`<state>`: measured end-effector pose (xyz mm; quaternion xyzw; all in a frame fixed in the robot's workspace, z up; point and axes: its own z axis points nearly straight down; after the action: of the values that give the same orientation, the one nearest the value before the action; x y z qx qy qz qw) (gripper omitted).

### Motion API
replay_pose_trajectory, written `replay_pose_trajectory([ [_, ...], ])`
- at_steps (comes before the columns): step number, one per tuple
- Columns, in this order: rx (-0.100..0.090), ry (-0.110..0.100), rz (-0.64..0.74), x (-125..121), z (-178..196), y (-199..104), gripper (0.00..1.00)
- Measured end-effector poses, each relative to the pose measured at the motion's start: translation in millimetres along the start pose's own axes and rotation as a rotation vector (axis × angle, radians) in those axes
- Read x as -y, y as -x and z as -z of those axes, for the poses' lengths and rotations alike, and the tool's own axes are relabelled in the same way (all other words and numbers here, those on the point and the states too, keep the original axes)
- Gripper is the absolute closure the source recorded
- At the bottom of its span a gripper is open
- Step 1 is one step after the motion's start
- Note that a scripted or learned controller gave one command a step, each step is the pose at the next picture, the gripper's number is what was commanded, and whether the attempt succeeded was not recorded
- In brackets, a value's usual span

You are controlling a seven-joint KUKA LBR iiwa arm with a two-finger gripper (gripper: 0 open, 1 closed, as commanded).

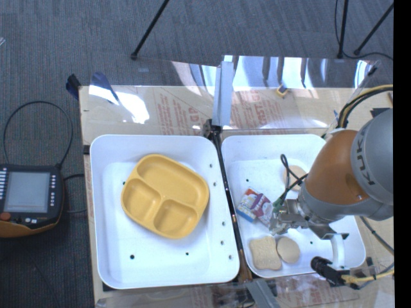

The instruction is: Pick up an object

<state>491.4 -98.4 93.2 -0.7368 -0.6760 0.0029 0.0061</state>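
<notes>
Gripper point(280, 222) is low in the right bin point(257, 147), just beside the small snack packet point(255, 205) and above the toast slice point(264, 253) and the round cracker point(288, 249). I cannot tell what it has hold of. It might bump the packet away or grab two things, because they lie so close. The big arm point(347, 175) hides part of the bin. The yellow tray point(166, 196) sits in the left bin point(109, 249).

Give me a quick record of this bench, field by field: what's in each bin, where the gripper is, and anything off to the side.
left bin: yellow divided plate
right bin: snack packet, bread slice, round cracker
gripper: low in the right bin, beside the snack packet, above the bread slice
grasp: cannot tell
arm: over the right bin's right side
floor, left: control pendant
</notes>
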Motion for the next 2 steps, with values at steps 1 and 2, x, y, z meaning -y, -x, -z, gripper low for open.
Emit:
replay_pose_trajectory([
  [1,0.0,0.0,0.0,0.0,-0.2,-0.1,0.0],
  [2,0.001,0.007,-0.236,-41.9,-7.1,-20.4,0.0],
])
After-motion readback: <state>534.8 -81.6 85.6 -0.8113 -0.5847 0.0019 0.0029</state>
